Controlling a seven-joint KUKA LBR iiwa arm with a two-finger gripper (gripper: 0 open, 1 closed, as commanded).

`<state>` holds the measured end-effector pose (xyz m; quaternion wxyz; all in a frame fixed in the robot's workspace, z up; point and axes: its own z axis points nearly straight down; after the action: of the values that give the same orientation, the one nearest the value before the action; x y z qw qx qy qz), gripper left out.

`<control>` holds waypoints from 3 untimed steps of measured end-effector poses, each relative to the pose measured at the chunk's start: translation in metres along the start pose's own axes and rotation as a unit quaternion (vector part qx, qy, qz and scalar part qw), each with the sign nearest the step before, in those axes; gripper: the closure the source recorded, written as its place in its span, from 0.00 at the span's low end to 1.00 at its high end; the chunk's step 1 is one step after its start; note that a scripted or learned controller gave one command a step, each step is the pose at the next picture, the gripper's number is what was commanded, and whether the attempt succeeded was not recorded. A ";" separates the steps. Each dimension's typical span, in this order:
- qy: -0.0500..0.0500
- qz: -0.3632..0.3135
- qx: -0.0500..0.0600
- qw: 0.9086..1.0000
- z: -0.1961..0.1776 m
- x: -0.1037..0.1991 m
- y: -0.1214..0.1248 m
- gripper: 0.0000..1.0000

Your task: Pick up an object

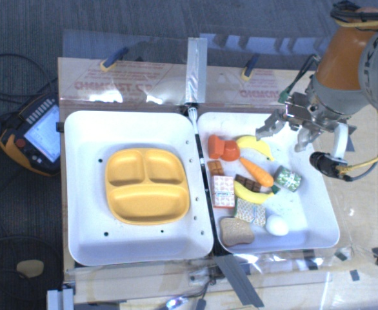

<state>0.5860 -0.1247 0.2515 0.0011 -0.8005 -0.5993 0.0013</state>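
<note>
The end effector [284,129] hangs over the upper right part of the right bin [318,221], at about 2 o'clock from that bin's centre. Its two fingers are spread apart with nothing between them, so it's open and holding nothing. One finger tip sits near 436,238, the other near 495,255. The arm [344,57] behind it is cut off by the frame's top right, so you only get the orange band and some grey.

Stuff in the right bin, all down at roughly 7 to 8 o'clock from the end effector: a yellow banana [257,146] just below-left of the left finger tip, close but not touching as far as I can tell. An orange cup [229,150] lies beside it, with another orange piece just left of it that I can't make out. A carrot [256,171] lies slanted across a second banana [250,192]. A green wrapped thing [287,179] sits at 6 o'clock from the end effector. Further down: a small patterned box [223,191], a white egg [277,225], a tan bread-like lump [236,232], and a checked packet [250,212] partly tucked under the banana.

The left bin [86,225] holds a yellow divided tray [148,185]. A handheld pendant [37,134] lies off the worktop's left edge.
</note>
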 end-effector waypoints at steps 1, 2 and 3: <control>0.000 -0.094 0.000 0.996 0.129 -0.001 0.028 0.00; 0.000 -0.102 -0.007 0.995 0.162 -0.012 0.013 0.00; -0.001 -0.120 -0.002 0.993 0.061 -0.021 0.045 0.00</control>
<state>0.6225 -0.1578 0.1901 -0.0006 -0.7231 -0.6908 0.0009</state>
